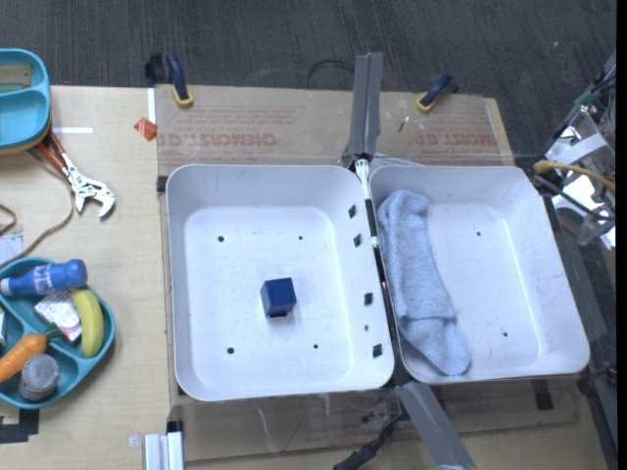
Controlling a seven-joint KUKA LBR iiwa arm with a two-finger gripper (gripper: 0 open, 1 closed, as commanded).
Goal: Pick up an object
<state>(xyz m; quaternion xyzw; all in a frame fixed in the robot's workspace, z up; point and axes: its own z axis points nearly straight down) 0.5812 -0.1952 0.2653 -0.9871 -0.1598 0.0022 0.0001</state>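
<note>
A small dark blue cube (278, 296) rests on the floor of the left white bin (186, 262), a little below its middle. In the right white bin (529, 262) a pale blue-grey cloth (419, 280) lies stretched along the left wall, from the far corner down to the near edge. Nothing touches either object.
A grey divider post (365, 106) rises behind the joint between the bins. At the far left sit a teal tray (98, 346) with a bottle, banana and carrot, a wrench (86, 192), and another teal tray (22, 96). Cables and metal parts (583, 179) crowd the right edge.
</note>
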